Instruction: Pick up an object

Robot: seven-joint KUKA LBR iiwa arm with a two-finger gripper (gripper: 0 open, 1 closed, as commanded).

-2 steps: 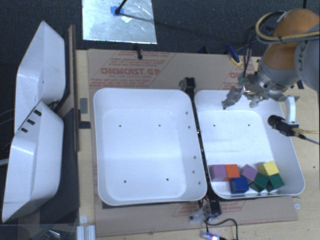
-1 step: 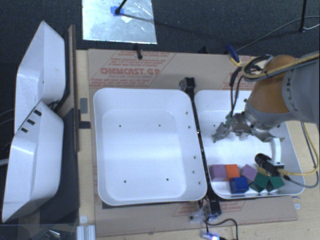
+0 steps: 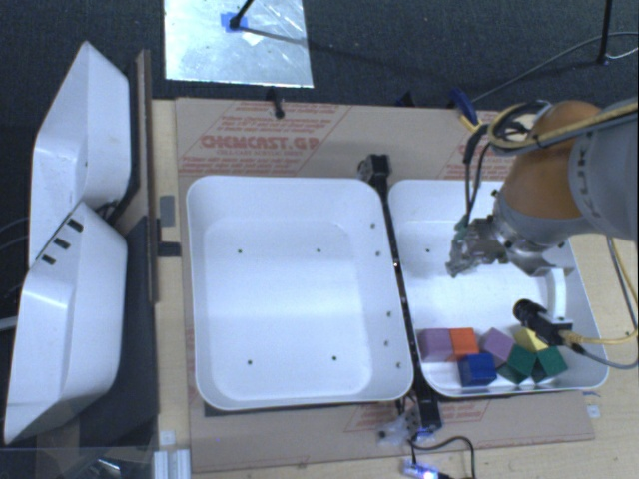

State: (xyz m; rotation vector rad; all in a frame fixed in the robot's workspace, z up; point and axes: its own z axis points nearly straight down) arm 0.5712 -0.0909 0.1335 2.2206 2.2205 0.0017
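Note:
Several small blocks lie clustered at the front of the right bin [image 3: 429, 213]: a purple block [image 3: 435, 343], an orange block [image 3: 463, 340], a blue block [image 3: 477, 368], a lilac block [image 3: 496, 344], a yellow block [image 3: 530, 339] and green blocks [image 3: 529, 363]. My gripper [image 3: 465, 250] hangs over the middle of the right bin, behind the blocks and apart from them. I see no block between its fingers.
The left bin [image 3: 290, 287] sits beside the right one, with a black divider between them. Cables run across the arm and off to the right. White housings stand at the far left, and a shiny metal sheet [image 3: 238, 28] lies beyond the bench.

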